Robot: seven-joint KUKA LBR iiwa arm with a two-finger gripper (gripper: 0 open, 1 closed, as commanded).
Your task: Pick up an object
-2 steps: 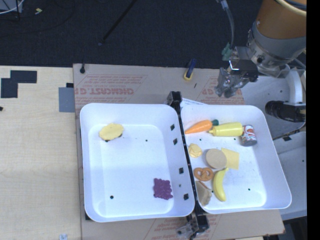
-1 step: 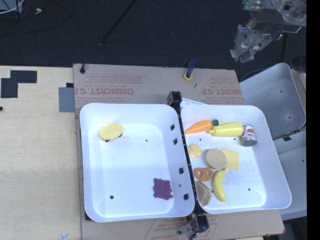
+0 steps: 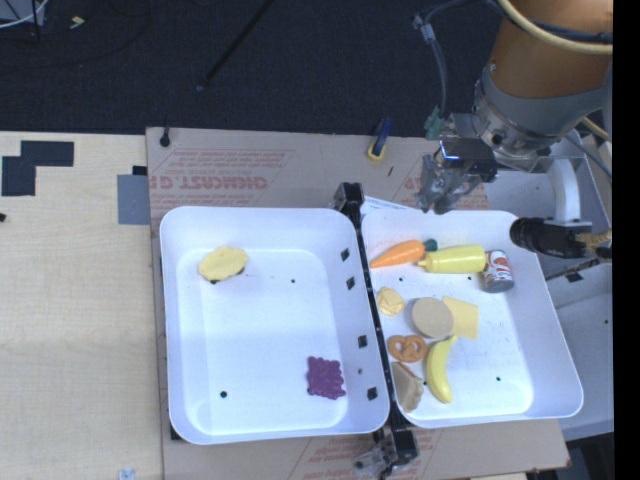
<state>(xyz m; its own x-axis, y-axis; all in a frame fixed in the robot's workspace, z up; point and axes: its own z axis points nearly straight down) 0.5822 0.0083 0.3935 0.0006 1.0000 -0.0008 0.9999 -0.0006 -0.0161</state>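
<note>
Purple grapes; cardboard print unreadable, mirrored.

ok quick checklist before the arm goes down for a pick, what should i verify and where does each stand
1. Gripper free of any load: ok, nothing shows between its fingers.
2. Gripper above a target: not ok, it hangs over the far rim of the right bin, beyond the carrot and the yellow bottle.
3. Finger opening ready for a grasp: cannot tell, too small and dark.
4. Targets separated: not ok in the right bin, where the banana, pretzel and round tan piece crowd together.
5. Easier lone targets: ok, the purple grapes and the yellow piece lie apart in the left bin.
</note>
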